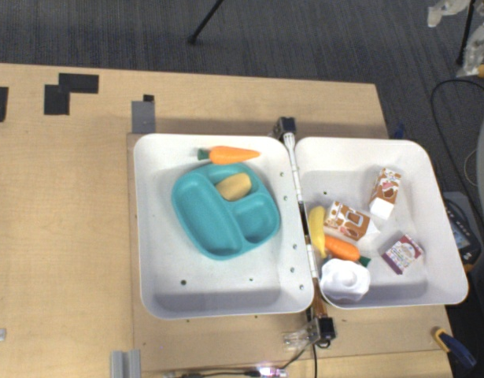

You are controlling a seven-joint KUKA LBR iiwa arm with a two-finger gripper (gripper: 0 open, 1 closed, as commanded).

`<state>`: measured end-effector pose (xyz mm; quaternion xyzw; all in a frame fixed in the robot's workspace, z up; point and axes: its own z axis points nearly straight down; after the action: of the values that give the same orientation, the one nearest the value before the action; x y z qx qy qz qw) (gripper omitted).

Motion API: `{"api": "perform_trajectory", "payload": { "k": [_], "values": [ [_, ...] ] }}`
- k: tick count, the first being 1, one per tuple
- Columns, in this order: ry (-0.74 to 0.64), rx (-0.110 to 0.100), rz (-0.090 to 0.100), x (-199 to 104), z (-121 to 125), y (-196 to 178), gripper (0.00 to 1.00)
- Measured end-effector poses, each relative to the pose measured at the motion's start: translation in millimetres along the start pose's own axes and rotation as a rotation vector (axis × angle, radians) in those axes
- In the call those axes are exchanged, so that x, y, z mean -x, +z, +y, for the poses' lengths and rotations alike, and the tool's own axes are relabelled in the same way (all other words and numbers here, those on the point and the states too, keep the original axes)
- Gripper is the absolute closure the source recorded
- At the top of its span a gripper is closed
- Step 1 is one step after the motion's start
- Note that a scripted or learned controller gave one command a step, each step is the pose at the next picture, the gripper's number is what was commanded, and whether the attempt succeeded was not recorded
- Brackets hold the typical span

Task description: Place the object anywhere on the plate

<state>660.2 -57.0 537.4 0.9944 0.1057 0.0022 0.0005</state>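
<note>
Teal plate (210, 220) sits in the left bin (159, 235). A tan, rounded potato-like object (233, 186) lies in its upper right compartment. An orange carrot (228, 154) lies just beyond the plate's far rim. Claw opening: cannot tell.

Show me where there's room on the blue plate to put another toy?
The plate has a long bare section on its left side and a bare lower-right section. Its upper-right section holds the potato. A carrot lies just above the rim. The right bin is crowded along its left and middle.
</note>
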Motion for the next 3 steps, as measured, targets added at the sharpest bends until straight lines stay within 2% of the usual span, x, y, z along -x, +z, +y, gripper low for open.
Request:
{"api": "perform_trajectory", "payload": {
  "k": [1,2,3],
  "values": [
    [-0.003,0.000,-0.002,5,31,1,0.00],
    [0.010,0.002,-0.005,24,112,2,0.00],
    [0.005,-0.002,-0.006,28,147,24,0.00]
  ]
}}
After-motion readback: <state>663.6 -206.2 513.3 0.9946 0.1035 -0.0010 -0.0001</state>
